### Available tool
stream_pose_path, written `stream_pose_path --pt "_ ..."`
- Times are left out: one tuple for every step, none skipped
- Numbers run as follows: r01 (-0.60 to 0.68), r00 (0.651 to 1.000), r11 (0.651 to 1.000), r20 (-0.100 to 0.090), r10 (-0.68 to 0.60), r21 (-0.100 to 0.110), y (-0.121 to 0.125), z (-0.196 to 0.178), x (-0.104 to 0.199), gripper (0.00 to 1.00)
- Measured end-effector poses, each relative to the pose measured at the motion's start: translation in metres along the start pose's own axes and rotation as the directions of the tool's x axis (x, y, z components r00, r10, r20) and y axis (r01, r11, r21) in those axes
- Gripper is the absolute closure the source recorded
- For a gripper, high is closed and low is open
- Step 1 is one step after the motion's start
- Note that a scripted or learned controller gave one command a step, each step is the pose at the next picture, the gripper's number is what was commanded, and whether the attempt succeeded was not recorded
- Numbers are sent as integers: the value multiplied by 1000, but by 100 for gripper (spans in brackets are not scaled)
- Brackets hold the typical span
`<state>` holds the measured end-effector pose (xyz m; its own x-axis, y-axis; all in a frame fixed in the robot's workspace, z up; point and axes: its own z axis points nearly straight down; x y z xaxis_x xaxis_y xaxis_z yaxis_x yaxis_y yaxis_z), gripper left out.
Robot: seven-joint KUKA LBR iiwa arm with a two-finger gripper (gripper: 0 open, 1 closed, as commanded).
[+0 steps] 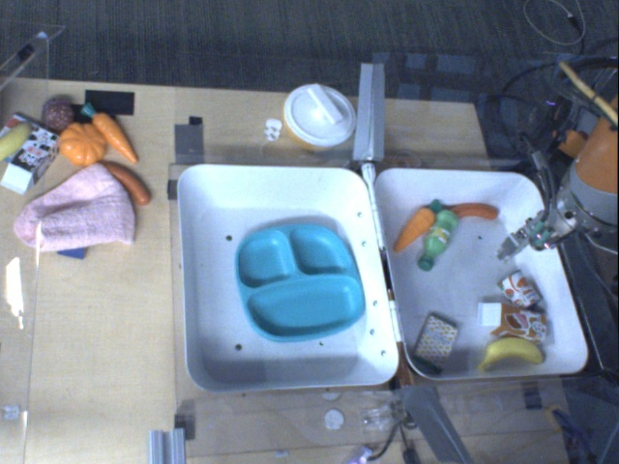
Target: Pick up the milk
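While my claw (535,233) hovers near the right bin's (571,351) far edge, gripping nothing, I'm on the approach. I can't tell its opening. The milk carton (522,307) lies just below it, above the banana (511,354); next, I descend onto it.

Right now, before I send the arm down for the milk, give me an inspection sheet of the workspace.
Surface: left bin and right bin, side by side on the bench.
Job's things: milk is likely the upper carton near the right bin's right wall; a lower carton lies close by, so not certain.
Clutter: right bin holds carrot, green bottle, sausage, white block, banana, patterned box; left bin holds blue tray.
Grippers: gripper over the right bin, apart from both cartons.
Cables: loops on the floor, top right.
Surroundings: pink cloth, pumpkin, lidded bowl on the bench.
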<state>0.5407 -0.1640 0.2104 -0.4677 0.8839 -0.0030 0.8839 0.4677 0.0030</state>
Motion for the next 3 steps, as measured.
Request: stream_pose_path --pt "0 1000 1000 0 0 0 0 0 0 0" --pt "79 997 997 8 -79 -6 -37 120 -22 0" --pt "80 997 997 16 -80 -15 -33 107 -23 100"
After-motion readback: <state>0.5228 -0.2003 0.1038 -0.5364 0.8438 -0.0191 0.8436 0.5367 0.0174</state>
